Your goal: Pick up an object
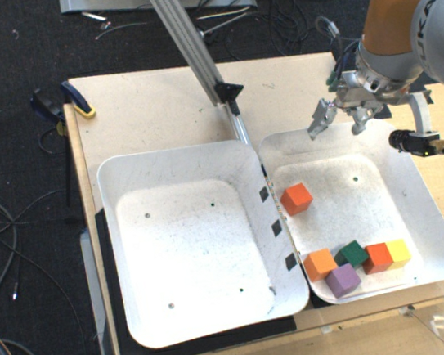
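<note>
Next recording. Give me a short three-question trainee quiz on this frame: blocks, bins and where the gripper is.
1. True or false: the gripper hangs over the far edge of the right bin, with nothing between its fingers.
2. Which block lies apart from the others? A) the purple block B) the lone orange block C) the green block
3. Fill in: the yellow block touches the ____ block on its left side in the picture.

Key: 1 true. 2 B; it sits near the bin's middle, while the others cluster at the near edge. 3 red-orange.
</note>
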`<action>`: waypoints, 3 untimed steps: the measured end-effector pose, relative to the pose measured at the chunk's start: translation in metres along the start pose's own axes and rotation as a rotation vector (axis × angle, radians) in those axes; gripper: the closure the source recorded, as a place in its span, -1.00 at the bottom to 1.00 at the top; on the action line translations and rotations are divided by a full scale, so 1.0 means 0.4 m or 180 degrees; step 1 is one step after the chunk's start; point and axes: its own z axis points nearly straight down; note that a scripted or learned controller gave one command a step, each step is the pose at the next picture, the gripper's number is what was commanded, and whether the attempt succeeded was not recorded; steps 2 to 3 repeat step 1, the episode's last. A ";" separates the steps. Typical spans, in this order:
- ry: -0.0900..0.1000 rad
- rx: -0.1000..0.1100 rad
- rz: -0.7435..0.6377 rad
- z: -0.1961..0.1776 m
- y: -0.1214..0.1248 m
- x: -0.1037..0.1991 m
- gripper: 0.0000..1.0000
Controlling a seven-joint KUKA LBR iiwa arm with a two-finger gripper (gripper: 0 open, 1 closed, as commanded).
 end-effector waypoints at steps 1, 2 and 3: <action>0.0007 0.0012 -0.0009 0.047 -0.087 0.124 -1.00; 0.0007 0.0012 -0.0009 0.047 -0.087 0.124 -1.00; 0.0007 0.0012 -0.0009 0.047 -0.087 0.124 -1.00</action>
